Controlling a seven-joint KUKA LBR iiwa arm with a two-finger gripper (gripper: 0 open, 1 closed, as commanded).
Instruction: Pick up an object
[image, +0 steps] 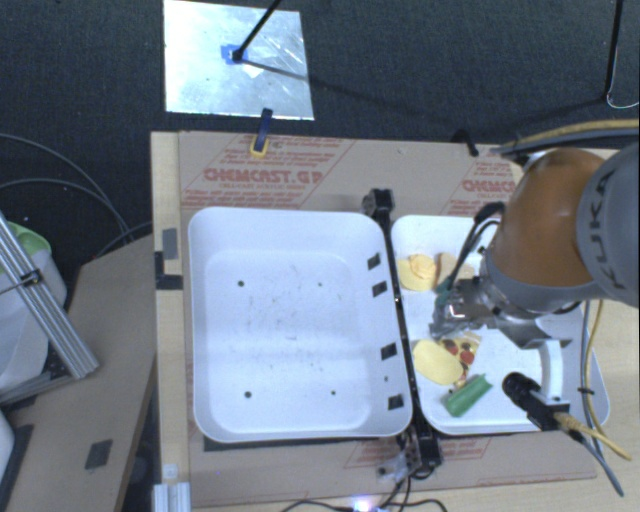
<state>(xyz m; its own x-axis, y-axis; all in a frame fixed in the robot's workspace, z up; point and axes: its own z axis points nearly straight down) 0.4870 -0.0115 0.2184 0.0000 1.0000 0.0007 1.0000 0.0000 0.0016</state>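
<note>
View from above of the counter bearing two shallow white bins. The left bin lies bare-floored; the right bin holds every candidate object. The arm, grey with an orange band, reaches in from the right and covers much of that bin. Its gripper hangs low over the bin's middle; whether it is spread or closed cannot be told from this angle, and nothing is seen held.

Candidate objects: a pale yellow piece near the bin's far end; a second yellow piece just below the gripper; a small red-marked item touching it; and a green block near the front edge.

By appearance these are small toy-like pieces, probably light and rigid, the rounded yellow ones likely smooth and prone to slip. The green block, elongated and flat-sided, probably offers the surest hold across its narrow width.

Obstructions: the divider between the bins crowds the yellow pieces, and the red-marked item lies against the nearer one.
</note>
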